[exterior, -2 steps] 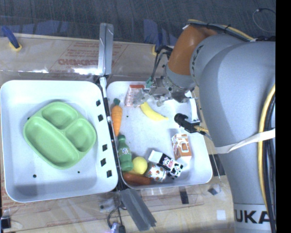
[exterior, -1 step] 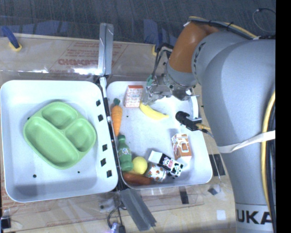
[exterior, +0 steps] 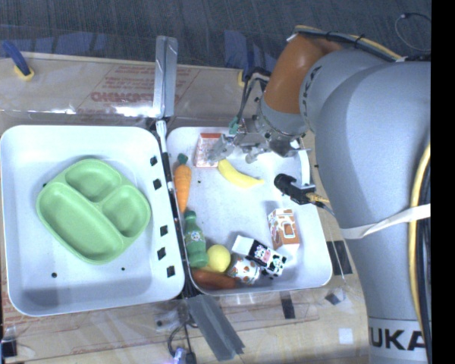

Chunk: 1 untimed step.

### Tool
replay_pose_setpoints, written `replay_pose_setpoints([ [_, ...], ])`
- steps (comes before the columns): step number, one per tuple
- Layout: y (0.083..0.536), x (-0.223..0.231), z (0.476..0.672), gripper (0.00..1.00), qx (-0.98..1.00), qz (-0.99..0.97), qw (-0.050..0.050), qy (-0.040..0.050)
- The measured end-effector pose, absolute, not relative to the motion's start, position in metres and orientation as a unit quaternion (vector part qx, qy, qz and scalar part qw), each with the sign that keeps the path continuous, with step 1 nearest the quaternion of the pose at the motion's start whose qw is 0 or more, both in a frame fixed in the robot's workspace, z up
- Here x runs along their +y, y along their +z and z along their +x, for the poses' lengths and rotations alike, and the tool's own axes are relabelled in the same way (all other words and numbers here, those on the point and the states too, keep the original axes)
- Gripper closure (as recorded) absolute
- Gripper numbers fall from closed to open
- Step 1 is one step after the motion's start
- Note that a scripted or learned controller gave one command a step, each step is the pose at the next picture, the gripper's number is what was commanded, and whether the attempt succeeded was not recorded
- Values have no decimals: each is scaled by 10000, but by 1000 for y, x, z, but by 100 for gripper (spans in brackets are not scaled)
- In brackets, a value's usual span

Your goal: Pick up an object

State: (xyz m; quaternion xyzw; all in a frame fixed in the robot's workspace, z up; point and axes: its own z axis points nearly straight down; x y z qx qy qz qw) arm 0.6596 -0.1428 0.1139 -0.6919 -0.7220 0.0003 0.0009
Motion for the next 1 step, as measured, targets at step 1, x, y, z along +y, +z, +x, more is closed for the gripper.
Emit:
replay_pose_setpoints([
  [1,187,-158,658,0,-8024,-5968,-12,-5],
])
